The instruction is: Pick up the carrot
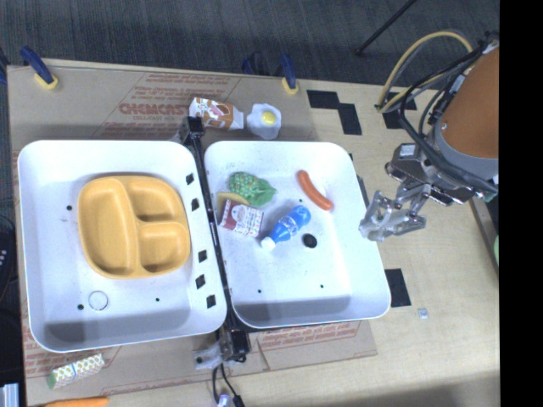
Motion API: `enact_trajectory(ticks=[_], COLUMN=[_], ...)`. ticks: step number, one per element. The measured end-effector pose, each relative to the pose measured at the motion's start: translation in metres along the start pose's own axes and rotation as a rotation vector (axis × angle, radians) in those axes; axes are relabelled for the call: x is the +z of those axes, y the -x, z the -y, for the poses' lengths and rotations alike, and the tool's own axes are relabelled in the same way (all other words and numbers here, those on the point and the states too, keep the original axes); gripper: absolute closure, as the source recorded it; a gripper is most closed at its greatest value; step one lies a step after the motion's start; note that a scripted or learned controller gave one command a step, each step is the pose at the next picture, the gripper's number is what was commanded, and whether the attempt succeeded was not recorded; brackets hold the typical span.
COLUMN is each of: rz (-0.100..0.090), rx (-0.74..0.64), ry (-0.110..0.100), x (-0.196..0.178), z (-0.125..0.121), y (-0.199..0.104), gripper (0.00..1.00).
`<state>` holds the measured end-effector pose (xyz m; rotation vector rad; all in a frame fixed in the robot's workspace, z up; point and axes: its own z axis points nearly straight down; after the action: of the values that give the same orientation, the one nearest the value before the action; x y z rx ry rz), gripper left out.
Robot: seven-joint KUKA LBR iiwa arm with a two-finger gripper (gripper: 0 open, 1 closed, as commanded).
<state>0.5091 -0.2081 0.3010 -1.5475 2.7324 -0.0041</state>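
The carrot (315, 190), a small orange stick, lies in the right bin (339, 299) near its far right corner. My gripper (386, 220) hangs just outside that bin's right wall, over the bench, to the right of and a little nearer than the carrot. Its fingers stand apart with nothing between them.
In the right bin also lie a green leafy toy (251, 187), a small red and white carton (241, 220) and a blue bottle (287, 226). The left bin (42, 312) holds a yellow divided tray (134, 225). A small box (212, 113) and an egg toy (265, 119) sit behind the bins.
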Motion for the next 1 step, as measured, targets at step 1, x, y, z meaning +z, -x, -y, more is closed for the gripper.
enact_trajectory(ticks=[1], rz=[0.0], rx=[-0.517], ry=[0.001], x=[-0.1237], z=[-0.0226], y=[-0.0172], gripper=[1.0])
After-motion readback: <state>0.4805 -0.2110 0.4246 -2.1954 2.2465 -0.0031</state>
